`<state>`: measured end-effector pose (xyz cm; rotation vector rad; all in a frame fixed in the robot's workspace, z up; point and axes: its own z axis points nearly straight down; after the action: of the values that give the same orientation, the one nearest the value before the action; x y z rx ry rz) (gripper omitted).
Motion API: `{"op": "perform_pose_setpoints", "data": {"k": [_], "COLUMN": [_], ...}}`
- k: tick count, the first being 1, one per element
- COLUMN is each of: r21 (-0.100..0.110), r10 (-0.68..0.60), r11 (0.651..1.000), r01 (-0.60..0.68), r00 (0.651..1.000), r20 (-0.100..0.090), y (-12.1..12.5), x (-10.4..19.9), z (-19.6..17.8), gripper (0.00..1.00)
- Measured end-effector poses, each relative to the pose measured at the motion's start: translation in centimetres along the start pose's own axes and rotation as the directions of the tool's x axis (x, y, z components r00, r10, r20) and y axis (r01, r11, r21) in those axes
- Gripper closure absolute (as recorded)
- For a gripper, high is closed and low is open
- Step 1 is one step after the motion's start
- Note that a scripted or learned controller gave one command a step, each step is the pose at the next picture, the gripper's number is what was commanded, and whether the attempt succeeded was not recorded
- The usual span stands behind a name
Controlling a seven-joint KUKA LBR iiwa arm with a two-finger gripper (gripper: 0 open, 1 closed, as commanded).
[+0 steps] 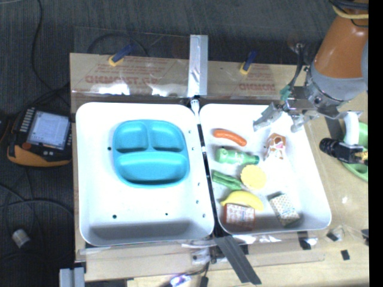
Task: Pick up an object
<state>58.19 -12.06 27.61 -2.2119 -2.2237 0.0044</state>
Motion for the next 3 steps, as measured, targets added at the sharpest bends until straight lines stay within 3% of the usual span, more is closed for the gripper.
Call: {"op": "perform_pose_setpoints", "data": {"k": [1,2,3], "r21": [-0.001,-0.006,-0.003], "r10": [-0.195,-0.137,-0.141], "r11": [0.981,0.991,0.990], "r01": [0.195,0.137,0.141], "r00": [0.981,0.991,0.990], "r20": [0.002,-0.001,-0.004], "y": [2.9,5.8,5.8], "x": [-5.9,-8.9,-8.8], "z": [6.5,18.1,17.4], "gripper": [0.00,0.00,1.00]}}
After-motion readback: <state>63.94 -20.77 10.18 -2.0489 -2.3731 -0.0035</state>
